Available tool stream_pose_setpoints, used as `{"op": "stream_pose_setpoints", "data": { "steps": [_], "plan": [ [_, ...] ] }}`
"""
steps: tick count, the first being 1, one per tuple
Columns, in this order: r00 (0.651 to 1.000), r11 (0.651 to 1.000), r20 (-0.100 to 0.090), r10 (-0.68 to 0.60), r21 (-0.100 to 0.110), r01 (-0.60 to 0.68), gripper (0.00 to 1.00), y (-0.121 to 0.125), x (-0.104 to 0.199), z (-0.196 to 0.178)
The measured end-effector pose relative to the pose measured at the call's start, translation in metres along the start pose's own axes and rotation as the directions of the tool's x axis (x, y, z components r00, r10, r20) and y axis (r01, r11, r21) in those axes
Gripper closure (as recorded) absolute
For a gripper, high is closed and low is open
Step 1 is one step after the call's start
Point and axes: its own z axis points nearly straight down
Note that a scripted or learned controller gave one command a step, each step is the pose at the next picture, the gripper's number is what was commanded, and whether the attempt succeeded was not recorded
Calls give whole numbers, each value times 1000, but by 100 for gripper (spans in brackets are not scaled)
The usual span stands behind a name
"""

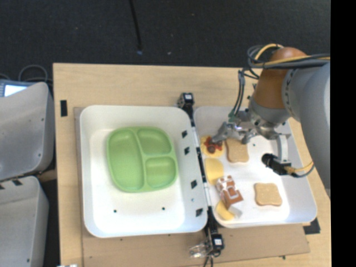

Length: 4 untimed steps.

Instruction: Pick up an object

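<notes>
The right bin point(297, 202) holds several food pieces. A toast slice point(238, 152) lies near its middle and a second toast slice point(267, 194) toward the front. A small red piece point(211, 146) sits by the left wall, with a yellow piece point(213, 168) just below it. A brown and white block point(229, 189) and another yellow piece point(223, 211) lie at the front left. My gripper point(231, 137) hangs over the back left of this bin, just above the first toast slice and right of the red piece. It is open, with nothing between its fingers.
The left bin point(94, 204) holds a green divided plate point(142, 159). A clamped divider wall point(196, 160) runs between the bins. The grey arm with its orange band point(275, 82) and its cables point(283, 166) cross the right bin's back right.
</notes>
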Motion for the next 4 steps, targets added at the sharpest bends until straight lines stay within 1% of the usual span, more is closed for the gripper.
{"op": "stream_pose_setpoints", "data": {
  "steps": [1, 2, 3, 4],
  "plan": [
    [1000, 1000, 0, 0, -9, 0, 100, 3, 0, -14],
    [1000, 1000, 0, 2, 3, -2, 100, -1, -6, -60],
    [1000, 1000, 0, -1, 2, 1, 100, 0, -8, -106],
    [1000, 1000, -2, -5, 8, 5, 100, -23, 38, -102]
  ]
}}
